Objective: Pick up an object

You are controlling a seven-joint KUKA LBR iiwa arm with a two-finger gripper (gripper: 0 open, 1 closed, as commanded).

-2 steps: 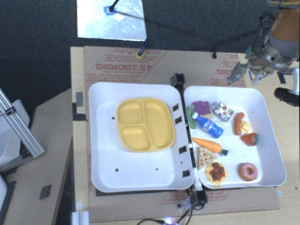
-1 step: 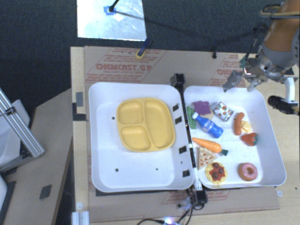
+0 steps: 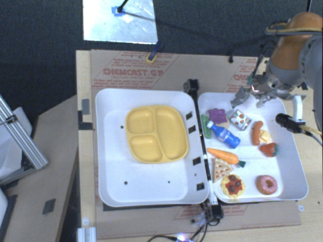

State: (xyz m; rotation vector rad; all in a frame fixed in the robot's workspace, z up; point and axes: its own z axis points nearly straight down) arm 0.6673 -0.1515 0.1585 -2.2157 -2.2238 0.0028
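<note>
Toy can [image 3: 240, 119], small and white with red print, lying in upper part of right bin [image 3: 298, 183], just below gripper [image 3: 250, 97]; likely target, not yet lifted. Gripper hovering at upper right of frame over bin's far rim, fingers spread, nothing between them. Pick judged not begun: descent, closing and lift all remain. Crowded below can: blue bottle [image 3: 224, 135], grape bunch [image 3: 218, 116], sausage [image 3: 257, 132], carrot [image 3: 222, 156]. Open floor right of can. Left bin [image 3: 108, 185] holding yellow divided plate [image 3: 155, 134].

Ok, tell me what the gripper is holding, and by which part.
Nothing is held. The gripper is open, above the right bin's far edge, its fingers bare.
</note>
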